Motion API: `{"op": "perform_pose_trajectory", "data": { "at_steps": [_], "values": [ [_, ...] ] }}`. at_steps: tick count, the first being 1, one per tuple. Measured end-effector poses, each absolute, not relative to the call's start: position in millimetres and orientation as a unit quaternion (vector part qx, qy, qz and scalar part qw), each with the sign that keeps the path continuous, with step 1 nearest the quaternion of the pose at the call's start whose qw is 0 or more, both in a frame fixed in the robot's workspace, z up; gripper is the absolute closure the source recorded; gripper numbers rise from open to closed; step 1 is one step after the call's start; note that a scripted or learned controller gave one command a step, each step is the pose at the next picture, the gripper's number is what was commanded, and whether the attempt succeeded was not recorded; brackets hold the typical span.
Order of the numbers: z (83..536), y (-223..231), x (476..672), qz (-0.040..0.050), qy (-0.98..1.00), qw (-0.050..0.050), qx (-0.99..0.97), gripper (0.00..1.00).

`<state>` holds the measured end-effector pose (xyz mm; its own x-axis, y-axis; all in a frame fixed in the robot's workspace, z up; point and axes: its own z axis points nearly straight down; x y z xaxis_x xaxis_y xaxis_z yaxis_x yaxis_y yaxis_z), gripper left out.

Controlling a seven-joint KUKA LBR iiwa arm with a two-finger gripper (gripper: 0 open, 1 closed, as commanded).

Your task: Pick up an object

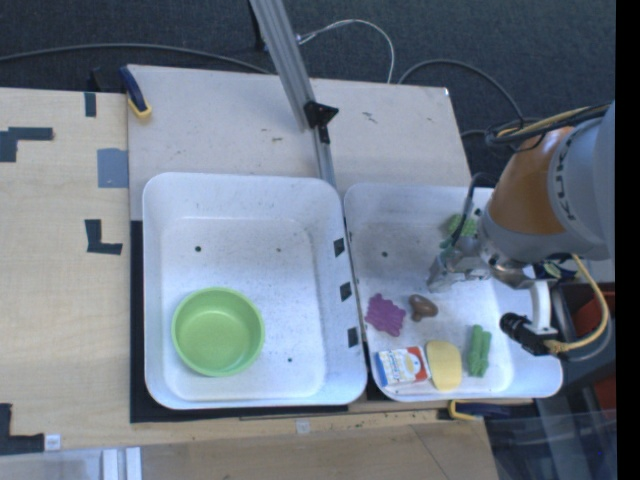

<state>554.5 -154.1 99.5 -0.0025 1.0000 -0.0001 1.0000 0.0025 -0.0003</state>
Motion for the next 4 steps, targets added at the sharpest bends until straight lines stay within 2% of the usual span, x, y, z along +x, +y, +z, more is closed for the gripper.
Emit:
{"op": "perform_pose_trajectory", "data": {
  "at_steps": [2,3,4],
  "values": [
    [195.4,-164.3,556.2,-0.0006,-0.707,-0.002,-0.707,1.00],
    [242.7,-163.4,566.0,-0.0009,-0.708,-0.002,-0.706,1.00],
    [246.3,-118.1,577.4,-0.0003,-0.709,0.001,-0.705,1.00]
  ]
}}
